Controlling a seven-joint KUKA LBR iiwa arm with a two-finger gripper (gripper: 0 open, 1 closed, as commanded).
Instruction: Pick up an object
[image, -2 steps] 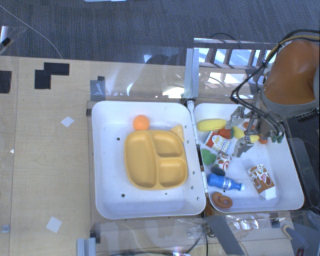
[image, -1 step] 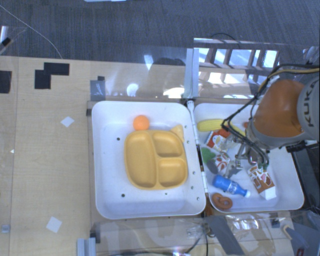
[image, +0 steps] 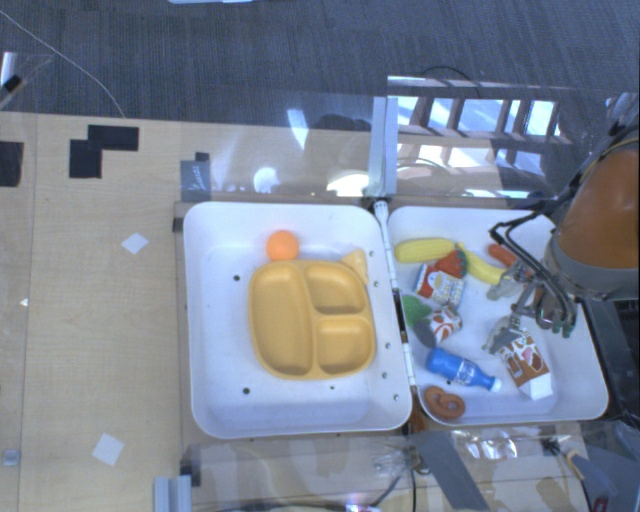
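Observation:
My gripper (image: 499, 315) hangs over the right bin (image: 590, 400), on the arm coming in from the right. Its two metal fingers (image: 498, 291) stand apart, open, with nothing between them. Just below and to the right of it lies a brown and white carton (image: 526, 363). A blue bottle (image: 461, 370) lies to its lower left. To its left are a red and white carton (image: 441, 284), a smaller carton (image: 444, 325) and a green piece (image: 415, 309). A yellow banana (image: 427, 249) and a second yellow piece (image: 484, 268) lie toward the back.
A brown ring-shaped item (image: 445, 402) sits at the right bin's front left corner. The left bin (image: 215, 400) holds a yellow divided tray (image: 310, 318) and an orange ball (image: 283, 245). A raised divider (image: 392, 300) separates the bins. Black cables loop near the wrist.

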